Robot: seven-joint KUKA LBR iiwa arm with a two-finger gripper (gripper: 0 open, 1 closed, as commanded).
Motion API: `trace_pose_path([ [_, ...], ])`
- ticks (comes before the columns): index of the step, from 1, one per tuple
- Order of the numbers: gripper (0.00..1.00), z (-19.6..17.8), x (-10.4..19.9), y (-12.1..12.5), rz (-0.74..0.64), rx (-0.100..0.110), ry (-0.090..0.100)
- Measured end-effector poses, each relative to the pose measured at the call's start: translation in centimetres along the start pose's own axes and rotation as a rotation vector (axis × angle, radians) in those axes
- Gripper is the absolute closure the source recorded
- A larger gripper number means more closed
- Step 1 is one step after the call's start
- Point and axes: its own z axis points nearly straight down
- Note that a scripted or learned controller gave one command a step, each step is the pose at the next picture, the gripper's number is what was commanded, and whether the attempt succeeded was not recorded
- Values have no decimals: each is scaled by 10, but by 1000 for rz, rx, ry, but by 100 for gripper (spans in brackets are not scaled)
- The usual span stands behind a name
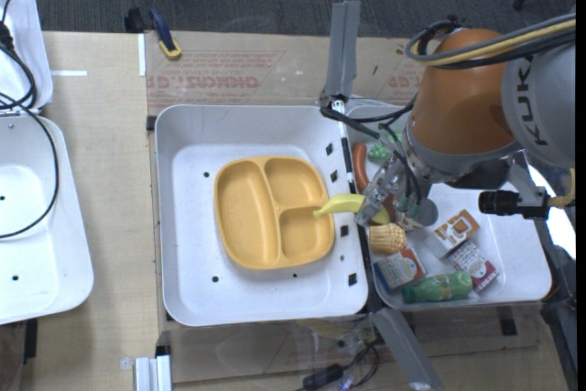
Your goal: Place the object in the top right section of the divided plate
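Note:
A yellow divided plate (265, 215) lies in the left bin (183, 197), with one long section on its left and two smaller ones on its right. My gripper (371, 208) hangs over the wall between the two bins, just right of the plate. It is shut on a yellow banana (341, 204), which sticks out leftward over the plate's right rim, near the ridge between the two right sections. The orange wrist band (458, 105) hides part of the right bin.
The right bin (513, 284) holds a corn cob (386, 238), a green item (438, 288), small snack packets (456, 229) and a red item (361, 162). A grey post (343, 46) rises behind the bins. A blue clamp (163, 34) lies on the bench at the back left.

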Motion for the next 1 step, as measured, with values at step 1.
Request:
trace_pose_path([
  [1,0,0,0,0,-1,0,0],
])
